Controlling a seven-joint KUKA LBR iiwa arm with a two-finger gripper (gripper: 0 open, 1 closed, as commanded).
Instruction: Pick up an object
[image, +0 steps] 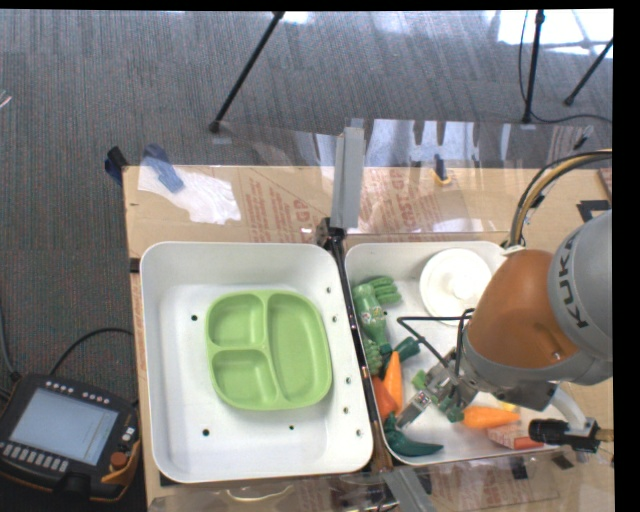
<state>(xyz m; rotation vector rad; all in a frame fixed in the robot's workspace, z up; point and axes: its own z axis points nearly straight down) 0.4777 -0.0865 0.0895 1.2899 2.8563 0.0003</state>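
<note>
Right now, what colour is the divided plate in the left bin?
Light green, as the camera view shows: the divided plate.

Bench (270, 205): brown board top
On it, left: white bin (160, 300)
On it, right: second white bin (400, 250)
Far left corner: crumpled white cloth (200, 195)

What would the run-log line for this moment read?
gripper: low in right white bin, over toy carrots | grasp: none visible | green three-compartment plastic plate: flat in left white bin, untouched
</note>
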